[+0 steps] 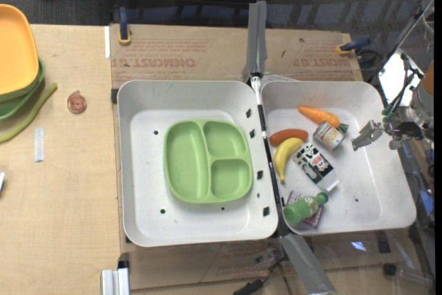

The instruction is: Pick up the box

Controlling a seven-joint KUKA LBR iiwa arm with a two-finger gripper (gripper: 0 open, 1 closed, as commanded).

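Green bottle (304,207): seen nearest the camera in the right bin (387,214), lying on a dark purple packet (312,219) at the bin's front left.

Box (314,164): the task's thing; a small black-and-white carton lying flat and slanted in the left half of the right bin, just beside the banana (286,156) and untouched by the arm.

Red pepper (288,136): laid just behind the banana, close to the wall shared by the two bins.

Can (329,135): a small tin, tilted, found just behind the box and in front of the carrot (319,115).

Green tray (208,161): a three-compartment dish resting in the middle of the left bin (138,217); it is not concerned in the task.

Gripper (366,135): held above the right side of the right bin, well apart from the box; nothing is seen between its fingers, and whether the jaws stand wide or narrow cannot be told at this size.

Step in hand: judged to be the approach; no grasp has been made and the box is not yet lifted.

Next move: a travel toward the bin's left half is called for, then a descent over the box with the jaws turned across its narrow width. Care is judged necessary, since the banana and can crowd the box closely.
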